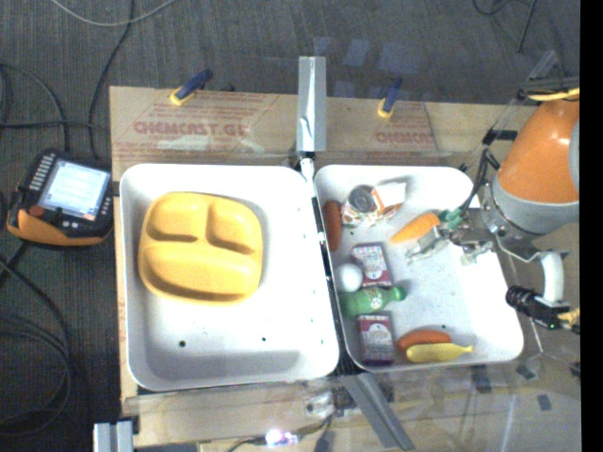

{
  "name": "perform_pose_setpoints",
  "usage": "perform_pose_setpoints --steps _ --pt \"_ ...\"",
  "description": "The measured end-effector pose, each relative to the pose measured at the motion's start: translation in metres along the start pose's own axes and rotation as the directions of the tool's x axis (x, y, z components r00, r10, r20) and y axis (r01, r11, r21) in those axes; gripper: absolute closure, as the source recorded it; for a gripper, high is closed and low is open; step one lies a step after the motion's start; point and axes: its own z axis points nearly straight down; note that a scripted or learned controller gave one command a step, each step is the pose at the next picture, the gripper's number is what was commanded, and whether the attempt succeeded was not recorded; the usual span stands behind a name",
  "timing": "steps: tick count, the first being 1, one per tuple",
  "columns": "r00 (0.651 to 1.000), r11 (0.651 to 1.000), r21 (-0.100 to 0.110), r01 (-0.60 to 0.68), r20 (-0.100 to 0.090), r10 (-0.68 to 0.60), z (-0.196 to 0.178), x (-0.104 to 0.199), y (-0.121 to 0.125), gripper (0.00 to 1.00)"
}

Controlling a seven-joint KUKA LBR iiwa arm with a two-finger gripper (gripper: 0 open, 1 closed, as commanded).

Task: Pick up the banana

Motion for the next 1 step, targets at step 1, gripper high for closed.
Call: perform_pose_setpoints --steps 1 --pt "0.966 0.966 -0.006 0.257 0.004 -0.257 0.0831 0.0360 -0.0412 0.00"
